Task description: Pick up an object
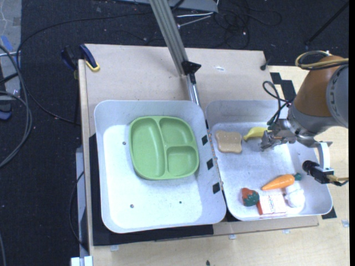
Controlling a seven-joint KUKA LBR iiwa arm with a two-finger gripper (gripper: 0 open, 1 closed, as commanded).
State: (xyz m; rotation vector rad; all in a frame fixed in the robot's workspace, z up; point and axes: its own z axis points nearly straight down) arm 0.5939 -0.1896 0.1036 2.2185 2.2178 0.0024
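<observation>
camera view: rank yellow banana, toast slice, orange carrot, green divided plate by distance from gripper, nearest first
Measured from the gripper in the right bin:
1. Yellow toy banana, just to the gripper's image-left, at the tip.
2. Tan toy toast slice, further image-left in the same bin.
3. Orange toy carrot, below, near the bin's front; close to the toast, but slightly farther.
4. Green divided plastic plate, in the left bin.

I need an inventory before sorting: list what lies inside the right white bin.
Inside the right white bin: a tan bread slice, a yellow banana beside the gripper, an orange carrot, a red strawberry-like toy, a red-and-white box and a white object. The bin floor beneath the arm is covered.
</observation>
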